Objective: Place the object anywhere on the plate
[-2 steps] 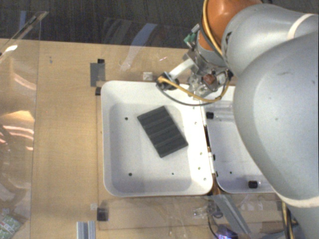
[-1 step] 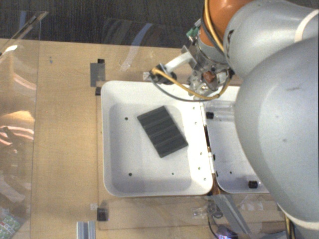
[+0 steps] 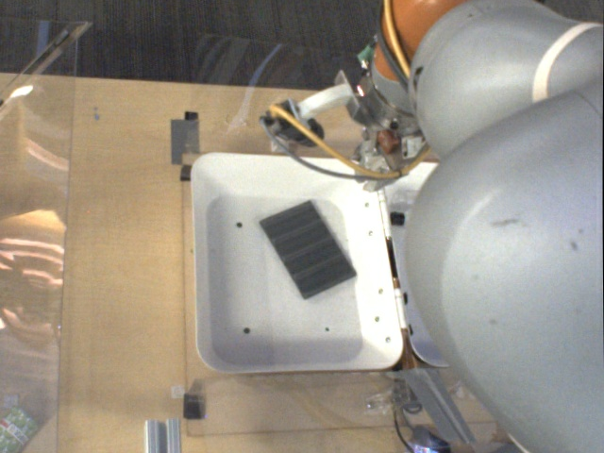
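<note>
A dark grey ribbed rectangular plate (image 3: 308, 248) lies flat and turned at an angle in the middle of the left white bin (image 3: 212, 281). The gripper (image 3: 384, 146) hangs at the back, above the seam between the two bins and just past the plate's far right corner. It is largely hidden by the wrist and a loop of yellow and black cable (image 3: 311, 149). Nothing rests on the plate.
The bulky grey arm (image 3: 500, 234) with its orange band (image 3: 425, 8) covers most of the right bin (image 3: 401, 196). Wooden bench surface (image 3: 113, 253) lies to the left, with small black brackets (image 3: 186, 135) at the left bin's corners.
</note>
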`<control>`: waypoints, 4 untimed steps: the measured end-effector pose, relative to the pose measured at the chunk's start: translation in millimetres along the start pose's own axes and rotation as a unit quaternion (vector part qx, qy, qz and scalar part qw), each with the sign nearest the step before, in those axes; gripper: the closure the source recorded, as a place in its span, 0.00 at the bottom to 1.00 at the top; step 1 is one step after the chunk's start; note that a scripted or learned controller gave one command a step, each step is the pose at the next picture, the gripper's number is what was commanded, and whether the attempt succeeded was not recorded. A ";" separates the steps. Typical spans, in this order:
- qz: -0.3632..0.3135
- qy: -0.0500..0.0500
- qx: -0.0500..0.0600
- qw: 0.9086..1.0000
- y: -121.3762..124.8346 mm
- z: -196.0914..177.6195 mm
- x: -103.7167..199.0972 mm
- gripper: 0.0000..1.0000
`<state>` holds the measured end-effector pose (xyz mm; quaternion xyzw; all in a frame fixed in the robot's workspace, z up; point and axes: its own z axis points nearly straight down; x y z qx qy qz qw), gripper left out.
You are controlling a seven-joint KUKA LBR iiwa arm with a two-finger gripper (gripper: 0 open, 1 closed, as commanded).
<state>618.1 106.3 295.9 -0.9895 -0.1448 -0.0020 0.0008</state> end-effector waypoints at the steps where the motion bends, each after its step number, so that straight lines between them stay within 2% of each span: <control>1: -0.008 -0.001 0.000 1.000 8.4 25.2 29.1 1.00; 2: 0.010 -0.001 0.000 1.000 22.4 6.2 33.2 1.00; 3: 0.006 -0.002 -0.001 1.000 50.6 8.7 30.9 1.00; 4: 0.043 -0.002 0.000 0.999 51.4 1.4 28.0 1.00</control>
